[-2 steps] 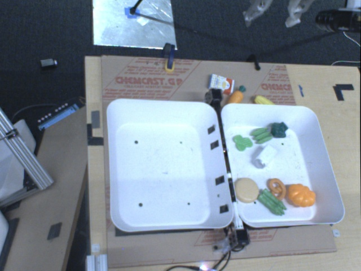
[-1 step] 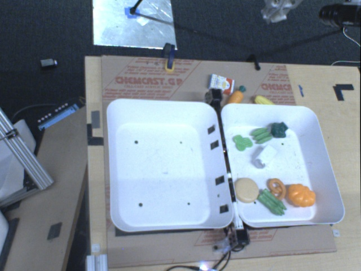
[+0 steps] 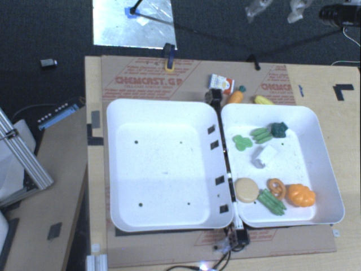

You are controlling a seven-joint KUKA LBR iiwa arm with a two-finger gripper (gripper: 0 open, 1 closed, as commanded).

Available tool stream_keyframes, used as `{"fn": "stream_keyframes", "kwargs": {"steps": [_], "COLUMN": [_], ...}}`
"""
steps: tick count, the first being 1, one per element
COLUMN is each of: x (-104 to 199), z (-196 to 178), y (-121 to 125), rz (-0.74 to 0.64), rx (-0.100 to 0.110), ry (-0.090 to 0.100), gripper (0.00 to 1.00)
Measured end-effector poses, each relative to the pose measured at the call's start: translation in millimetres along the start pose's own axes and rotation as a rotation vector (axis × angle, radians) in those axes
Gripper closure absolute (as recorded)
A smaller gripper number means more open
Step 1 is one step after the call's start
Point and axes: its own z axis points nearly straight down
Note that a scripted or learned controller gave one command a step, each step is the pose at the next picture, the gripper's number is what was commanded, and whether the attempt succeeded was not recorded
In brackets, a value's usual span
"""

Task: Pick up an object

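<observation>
The pale gripper [image 3: 280, 3] hangs with its two fingers spread apart, pinching nothing, well above the right bin [image 3: 326, 145]. Far below it lie a lumpy orange pumpkin [image 3: 300, 195], a ridged green pod [image 3: 272, 201], a knotted pretzel [image 3: 276, 186], a round tan bun [image 3: 246, 189] and a smooth white block [image 3: 265, 155]. The left bin [image 3: 121, 151] sits off to its lower left.

Place: robot lab.
Signs: two white bins [image 3: 163, 123] fixed on a cardboard-topped table [image 3: 141, 75], toy food [image 3: 299, 195] for test grasps, aluminium framing [image 3: 22, 157], loose cables [image 3: 225, 38].
</observation>
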Motion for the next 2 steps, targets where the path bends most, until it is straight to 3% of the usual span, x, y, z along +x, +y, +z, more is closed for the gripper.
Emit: {"fn": "stream_keyframes", "kwargs": {"steps": [1, 2], "x": [0, -35], "z": [-12, 12], "y": [0, -47], "rz": [-0.003, 0.003], "rx": [-0.004, 0.005], "ry": [-0.001, 0.002], "gripper": [1.0, 1.0]}}
